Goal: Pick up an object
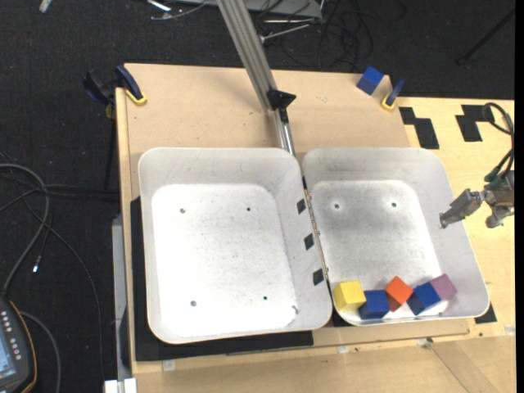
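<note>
Five small cubes [396,295] crowd the right white bin's [368,178] six o'clock wall, floor above them bare. At three o'clock, the grey gripper [458,210] is partly cut off, its state unclear.

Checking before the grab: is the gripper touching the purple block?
Apart. The camera view shows the gripper at the right bin's right rim, with bare white floor between it and the purple block.
</note>
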You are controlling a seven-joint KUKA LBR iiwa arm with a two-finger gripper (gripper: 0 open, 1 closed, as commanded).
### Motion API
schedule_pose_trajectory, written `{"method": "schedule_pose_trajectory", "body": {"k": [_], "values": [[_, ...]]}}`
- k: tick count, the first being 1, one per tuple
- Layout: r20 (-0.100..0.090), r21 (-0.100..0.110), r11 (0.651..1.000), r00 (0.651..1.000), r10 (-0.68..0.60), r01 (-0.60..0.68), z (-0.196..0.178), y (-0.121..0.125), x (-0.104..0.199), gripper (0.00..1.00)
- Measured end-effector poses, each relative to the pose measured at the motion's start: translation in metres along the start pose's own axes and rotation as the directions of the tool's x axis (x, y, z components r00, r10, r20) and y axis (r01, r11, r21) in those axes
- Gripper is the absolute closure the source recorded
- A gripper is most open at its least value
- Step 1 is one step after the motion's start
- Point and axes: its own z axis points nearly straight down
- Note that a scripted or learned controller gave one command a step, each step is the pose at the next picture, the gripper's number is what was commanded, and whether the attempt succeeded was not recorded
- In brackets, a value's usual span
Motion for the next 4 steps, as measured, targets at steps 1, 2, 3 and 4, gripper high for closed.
{"method": "schedule_pose_trajectory", "body": {"k": [1,2,3,4], "values": [[-0.002,0.0,1.0,1.0,-0.011,0.011,0.053,0.078,0.061,0.0],[-0.003,0.007,1.0,1.0,-0.006,0.006,0.117,0.079,0.096,0.0],[-0.001,0.004,1.0,1.0,0.002,-0.002,0.111,0.054,0.088,0.0],[0.0,0.003,1.0,1.0,0.003,-0.003,0.11,0.029,0.074,0.0]]}}
